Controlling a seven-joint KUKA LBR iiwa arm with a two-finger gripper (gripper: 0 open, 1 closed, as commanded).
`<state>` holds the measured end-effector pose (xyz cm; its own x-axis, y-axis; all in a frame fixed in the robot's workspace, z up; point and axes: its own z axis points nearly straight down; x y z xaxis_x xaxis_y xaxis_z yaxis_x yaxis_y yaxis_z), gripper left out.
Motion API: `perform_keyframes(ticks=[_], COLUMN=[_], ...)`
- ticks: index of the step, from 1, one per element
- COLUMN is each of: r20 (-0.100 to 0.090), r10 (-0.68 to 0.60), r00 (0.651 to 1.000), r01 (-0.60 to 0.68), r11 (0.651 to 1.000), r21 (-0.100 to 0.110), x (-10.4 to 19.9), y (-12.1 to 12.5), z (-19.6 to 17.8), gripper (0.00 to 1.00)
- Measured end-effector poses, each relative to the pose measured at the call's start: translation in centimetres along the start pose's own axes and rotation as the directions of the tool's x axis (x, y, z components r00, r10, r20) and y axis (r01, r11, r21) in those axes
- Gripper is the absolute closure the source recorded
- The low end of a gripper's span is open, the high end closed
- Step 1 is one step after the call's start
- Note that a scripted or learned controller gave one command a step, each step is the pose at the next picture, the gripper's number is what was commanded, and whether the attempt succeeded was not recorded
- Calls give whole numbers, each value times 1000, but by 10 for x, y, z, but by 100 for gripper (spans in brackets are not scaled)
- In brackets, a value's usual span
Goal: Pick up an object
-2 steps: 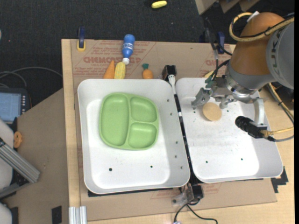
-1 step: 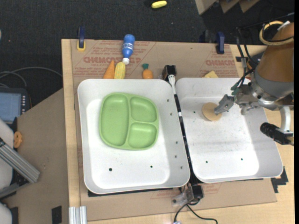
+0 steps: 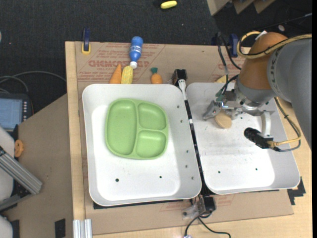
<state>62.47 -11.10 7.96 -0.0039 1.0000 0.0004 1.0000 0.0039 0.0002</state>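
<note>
The right bin (image 3: 247, 178) is a shallow tray of smooth white plastic with rounded corners. In its far-left part lies a single small tan lump (image 3: 225, 122), rounded and matte. What it is made of is hard to make out at this size. The gripper (image 3: 219, 111), a cluster of grey metal parts, sits low over the bin at the far side of the lump and overlaps its far edge. Whether the tool is spread, closed or pinching the lump cannot be told from this slant. The arm (image 3: 293, 66) is bulky and grey, with a glossy orange band (image 3: 257, 63) above the wrist. It comes in from the right and is cut off by the picture's edge.

The left bin (image 3: 141, 185), the same white plastic, holds a pale green plate (image 3: 136, 129) with soft corners, moulded into three compartments.

Beyond the bins, on brown cardboard (image 3: 104, 54) printed in red, lie a blue-and-white bottle (image 3: 135, 49), a yellow corn cob (image 3: 127, 75), an orange carrot (image 3: 116, 75), a smaller carrot (image 3: 156, 77) with a green top, and a small black object (image 3: 179, 76) too indistinct to name. A yellow item (image 3: 169, 4) lies on the dark floor further off.
</note>
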Motion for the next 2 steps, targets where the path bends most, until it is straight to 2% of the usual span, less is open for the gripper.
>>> perform_keyframes(ticks=[1,2], r20=[1,-1], r10=[4,-3], r00=[1000,1000], r01=[-4,3], r11=[1000,1000], r21=[-4,-7], x=[-2,71], y=[0,-32], z=[-16,-113], gripper=[100,100])
